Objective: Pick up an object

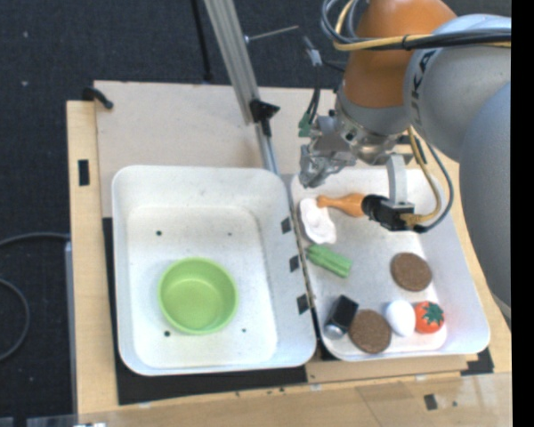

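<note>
My gripper (315,169) hangs over the far left corner of the right bin (371,249), just above a crumpled white object (317,221). An orange-brown drumstick-shaped toy (341,204) lies right beside the white object. Nearer the front of this bin are a green stick-like piece (328,261), two brown discs (411,271) (370,330), a small black block (342,315), a white egg (400,317) and a red fruit with a green top (429,318). Nothing shows between the gripper's tips.
The left bin (129,194) holds a green bowl (198,295) near its front. A slanted metal rail (236,60) rises behind the bins, close to the gripper's left side. The arm's bulk covers the right bin's far right corner.
</note>
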`<state>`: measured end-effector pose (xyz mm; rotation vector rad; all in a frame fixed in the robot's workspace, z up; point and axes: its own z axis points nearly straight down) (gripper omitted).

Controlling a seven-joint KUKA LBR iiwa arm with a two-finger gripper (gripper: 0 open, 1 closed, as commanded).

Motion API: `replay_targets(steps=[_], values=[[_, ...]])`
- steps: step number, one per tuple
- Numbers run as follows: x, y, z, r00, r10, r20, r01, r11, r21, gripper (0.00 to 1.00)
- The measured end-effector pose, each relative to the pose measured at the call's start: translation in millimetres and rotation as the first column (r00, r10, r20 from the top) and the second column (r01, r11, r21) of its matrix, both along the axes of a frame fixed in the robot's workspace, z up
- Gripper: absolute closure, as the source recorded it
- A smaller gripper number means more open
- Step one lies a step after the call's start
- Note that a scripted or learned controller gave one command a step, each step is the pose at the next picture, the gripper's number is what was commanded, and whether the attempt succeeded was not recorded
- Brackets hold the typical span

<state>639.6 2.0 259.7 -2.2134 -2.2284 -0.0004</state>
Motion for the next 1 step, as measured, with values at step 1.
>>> replay_targets(steps=[1], values=[[9.0,57.3,1.6,1.0,0.001,0.002,-0.001,1.0,0.0,1.0]])
